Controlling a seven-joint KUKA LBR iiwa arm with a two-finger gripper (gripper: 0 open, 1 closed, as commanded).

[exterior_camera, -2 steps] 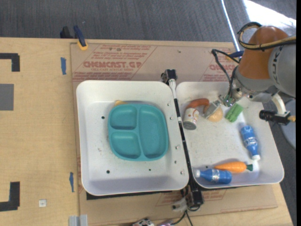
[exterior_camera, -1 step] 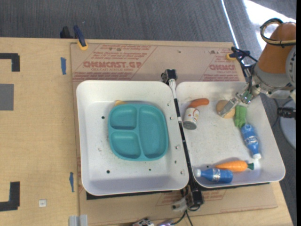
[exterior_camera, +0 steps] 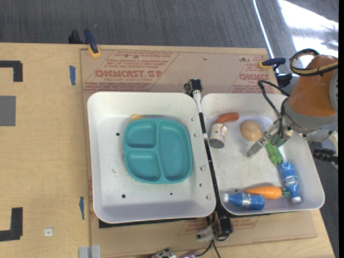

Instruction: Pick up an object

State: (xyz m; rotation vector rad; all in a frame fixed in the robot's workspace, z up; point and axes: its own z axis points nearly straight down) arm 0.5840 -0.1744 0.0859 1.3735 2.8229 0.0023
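Right now, our notes:
Gripper (exterior_camera: 267, 142): we see it low over the right bin (exterior_camera: 317, 168), right of centre in the frame, one grey finger (exterior_camera: 256, 148) slanting down-left.
Jaws: we cannot tell whether they are spread or pressed together.
Green object (exterior_camera: 275, 152): we find it just below the gripper, touching or nearly so; nothing visibly pinched.
Nearby: beige egg-like piece (exterior_camera: 250, 130) just left of the gripper; small can (exterior_camera: 217, 135) and red sausage (exterior_camera: 228, 117) farther left.
Lower right: two blue bottles (exterior_camera: 289, 180) (exterior_camera: 246, 200), with a carrot (exterior_camera: 265, 192) between them.
Left bin (exterior_camera: 102, 144): we see a teal divided plate (exterior_camera: 158, 149) at the centre.
Arm (exterior_camera: 314, 93): orange band at the right edge of the frame.
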